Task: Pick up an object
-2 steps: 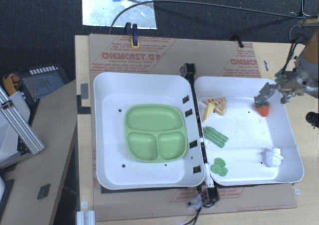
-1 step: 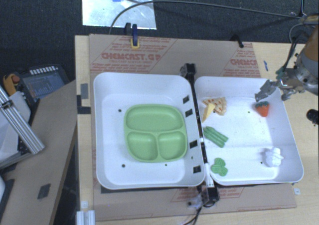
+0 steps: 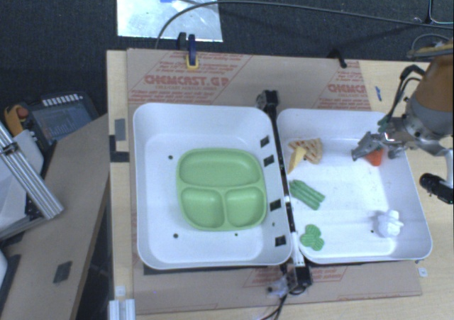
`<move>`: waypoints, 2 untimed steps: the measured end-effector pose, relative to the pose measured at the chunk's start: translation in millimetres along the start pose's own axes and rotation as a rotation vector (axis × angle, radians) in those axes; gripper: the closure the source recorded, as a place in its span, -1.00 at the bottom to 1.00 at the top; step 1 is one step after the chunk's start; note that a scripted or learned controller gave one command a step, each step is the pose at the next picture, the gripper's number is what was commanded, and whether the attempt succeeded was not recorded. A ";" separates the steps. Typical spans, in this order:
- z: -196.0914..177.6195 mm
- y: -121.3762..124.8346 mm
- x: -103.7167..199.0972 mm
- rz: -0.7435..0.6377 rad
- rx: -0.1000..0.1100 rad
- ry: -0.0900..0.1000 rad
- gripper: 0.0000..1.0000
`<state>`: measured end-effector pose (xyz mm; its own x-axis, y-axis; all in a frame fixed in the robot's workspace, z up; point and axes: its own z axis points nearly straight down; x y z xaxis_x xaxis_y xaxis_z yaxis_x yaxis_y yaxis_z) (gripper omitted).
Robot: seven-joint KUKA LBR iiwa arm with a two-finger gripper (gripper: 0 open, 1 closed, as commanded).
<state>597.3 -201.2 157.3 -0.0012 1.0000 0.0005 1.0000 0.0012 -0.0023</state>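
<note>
The right bin (image 3: 408, 191) holds several small toy foods. A tan ridged piece (image 3: 306, 150) lies at its back left. A green pod (image 3: 306, 194) sits near the divider, and a green lumpy piece (image 3: 311, 238) lies at the front left. A white object (image 3: 388, 224) rests at the front right. A small orange-red piece (image 3: 375, 157) lies toward the back right. My gripper (image 3: 367, 147) hangs low over the right bin, right at the orange-red piece, which shows just below and beside its tip. The grey arm (image 3: 431, 109) comes in from the right.
The left bin (image 3: 152, 169) bears a green divided plate (image 3: 220, 189) in its middle. A black clip strip (image 3: 278, 169) runs along the divider between the bins. A control pendant (image 3: 60, 118) and metal rails (image 3: 28, 177) lie off the bench to the left.
</note>
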 end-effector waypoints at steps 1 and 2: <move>60.7 1.0 -5.1 0.000 -0.001 -0.001 -1.00; 72.5 2.0 -4.8 -0.001 -0.003 -0.001 -1.00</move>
<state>599.1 -205.9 84.8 -0.0017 1.0000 -0.0008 1.0000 0.0017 0.0011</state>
